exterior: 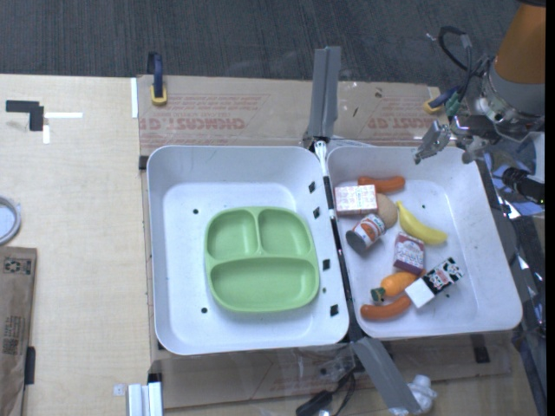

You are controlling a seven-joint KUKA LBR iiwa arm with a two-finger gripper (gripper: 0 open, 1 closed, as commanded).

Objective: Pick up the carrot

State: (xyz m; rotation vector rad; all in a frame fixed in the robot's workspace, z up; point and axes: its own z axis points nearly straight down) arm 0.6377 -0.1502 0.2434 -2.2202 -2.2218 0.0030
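Orange against the white, the carrot (pixel 382 183) lies at the far edge of the right bin (pixel 486 315), just behind a small pink box (pixel 355 198). The pincer (pixel 453 137) hangs above that bin's far right corner, well apart from the carrot, its fingers spread and gripping nothing. A green divided plate (pixel 261 260) sits in the left bin (pixel 165 258).

dark grey carpeted floor (pixel 217 16) spans the top of the frame. below it, a pale wood counter (pixel 69 198) fills the left and centre. a brown cardboard sheet (pixel 234 111) lies flat along its upper middle. a blue and yellow clamp (pixel 156 78) grips the cardboard's upper left edge.
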